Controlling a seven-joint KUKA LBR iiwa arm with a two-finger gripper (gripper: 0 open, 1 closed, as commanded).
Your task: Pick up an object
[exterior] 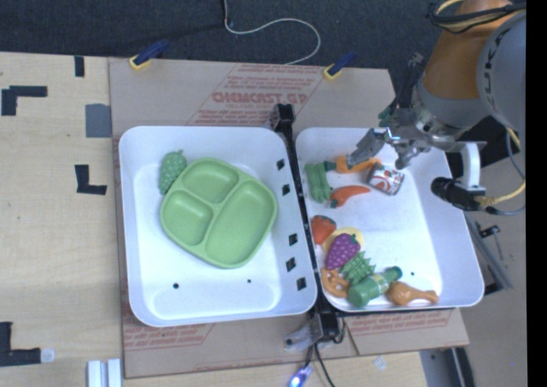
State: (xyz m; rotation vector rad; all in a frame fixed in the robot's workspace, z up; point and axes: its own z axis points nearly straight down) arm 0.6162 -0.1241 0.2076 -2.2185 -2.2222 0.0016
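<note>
My gripper [385, 151] hangs over the back of the right bin [444, 231], fingers spread open with nothing between them. Just below it lies a small white and red can [386, 180] on its side. An orange toy piece [344, 163] sits by the left finger [367, 149]. A carrot [349, 196] and a green pepper [318, 180] lie to the left of the can. Nearer the front are a tomato [322, 228], purple grapes [340, 250], a leafy green toy [359, 267], a green cucumber [373, 289] and an orange squash [411, 295].
The left bin [145, 283] holds a green divided plate [218, 213] with a green grape bunch [172, 168] at its back left. A black divider [295, 206] runs between the bins. A white cable [256, 31] lies behind the bench.
</note>
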